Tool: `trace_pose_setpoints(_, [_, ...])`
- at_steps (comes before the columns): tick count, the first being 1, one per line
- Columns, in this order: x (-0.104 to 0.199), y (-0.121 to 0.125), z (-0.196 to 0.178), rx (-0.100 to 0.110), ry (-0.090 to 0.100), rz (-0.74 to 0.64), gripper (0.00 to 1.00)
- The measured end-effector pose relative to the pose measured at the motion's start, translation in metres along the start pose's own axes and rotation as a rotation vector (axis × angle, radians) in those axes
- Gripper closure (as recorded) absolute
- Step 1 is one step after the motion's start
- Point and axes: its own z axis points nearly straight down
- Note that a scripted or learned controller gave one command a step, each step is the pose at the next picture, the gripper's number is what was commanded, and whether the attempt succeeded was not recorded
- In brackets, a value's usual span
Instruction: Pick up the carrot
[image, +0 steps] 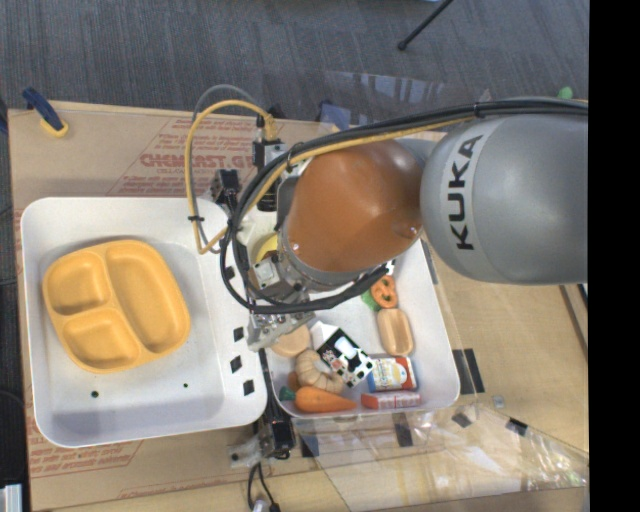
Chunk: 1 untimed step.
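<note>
Carrot (322, 401): lies at the right bin's (441, 345) near edge — beside a croissant (311, 372).
Gripper (276, 327): above the bin's left side — whether it grips anything cannot be told.
Left bin (60, 410): holds a yellow divided tray (114, 303).

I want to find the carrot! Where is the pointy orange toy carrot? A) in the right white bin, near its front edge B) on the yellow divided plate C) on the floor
A: the pointy orange toy carrot lies in the right white bin, by its near edge beside other toy foods.
</note>
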Motion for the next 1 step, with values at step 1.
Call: trace_pose_setpoints(1, [-0.0165,0.041,0.0004,-0.002,0.0,-0.259,1.0])
